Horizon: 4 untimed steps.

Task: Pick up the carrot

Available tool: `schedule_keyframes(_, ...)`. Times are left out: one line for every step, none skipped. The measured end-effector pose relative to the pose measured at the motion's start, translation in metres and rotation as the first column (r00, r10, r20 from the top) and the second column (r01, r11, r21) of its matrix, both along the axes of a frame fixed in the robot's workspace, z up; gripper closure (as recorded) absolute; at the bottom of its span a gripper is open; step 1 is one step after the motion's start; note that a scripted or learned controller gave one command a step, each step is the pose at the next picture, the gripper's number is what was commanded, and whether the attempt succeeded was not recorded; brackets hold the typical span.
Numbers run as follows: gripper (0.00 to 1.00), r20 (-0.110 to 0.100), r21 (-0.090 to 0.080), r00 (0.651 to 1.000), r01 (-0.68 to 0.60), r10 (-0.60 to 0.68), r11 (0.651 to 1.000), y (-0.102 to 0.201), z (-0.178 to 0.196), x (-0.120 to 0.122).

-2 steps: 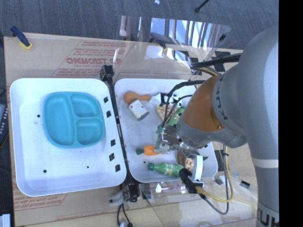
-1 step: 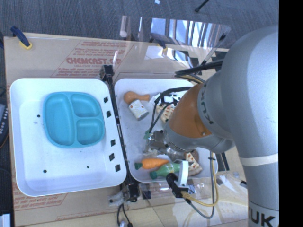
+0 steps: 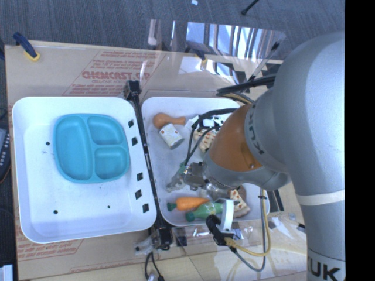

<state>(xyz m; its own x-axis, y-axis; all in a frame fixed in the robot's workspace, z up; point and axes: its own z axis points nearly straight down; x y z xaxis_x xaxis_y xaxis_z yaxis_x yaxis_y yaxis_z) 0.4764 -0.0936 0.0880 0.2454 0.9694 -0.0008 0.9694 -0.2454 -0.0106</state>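
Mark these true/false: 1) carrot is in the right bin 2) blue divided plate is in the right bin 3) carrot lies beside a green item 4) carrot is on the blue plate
1) True: the carrot lies near the front of the right bin.
2) False: the blue plate sits in the left bin.
3) True: a green item lies against the carrot.
4) False: the carrot is on the right bin's floor, apart from the plate.

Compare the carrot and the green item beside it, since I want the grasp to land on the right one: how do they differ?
The carrot is orange; the green item is green. The carrot lies nearly level across the right bin, while the green item slants upward to the right. The carrot sits farther from the bin's near wall than the green item. Both are elongated, lie side by side and appear to touch, just below the hand.
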Motion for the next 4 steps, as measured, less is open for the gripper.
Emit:
schedule_keyframes(0.00, 0.003, 0.002, 0.991, -0.136, 0.136, 0.991, -0.0357, 0.0003, 0.0001)
schedule_keyframes(0.00, 0.001, 0.008, 0.928, -0.374, 0.374, 0.928, -0.0308, 0.0002, 0.0005)
schedule_keyframes(1.00, -0.006, 0.017, 0.923, -0.384, 0.384, 0.923, -0.0292, 0.0060, 0.0008)
schedule_keyframes(0.00, -0.007, 0.017, 0.923, -0.385, 0.385, 0.923, -0.0292, 0.0059, 0.0007)
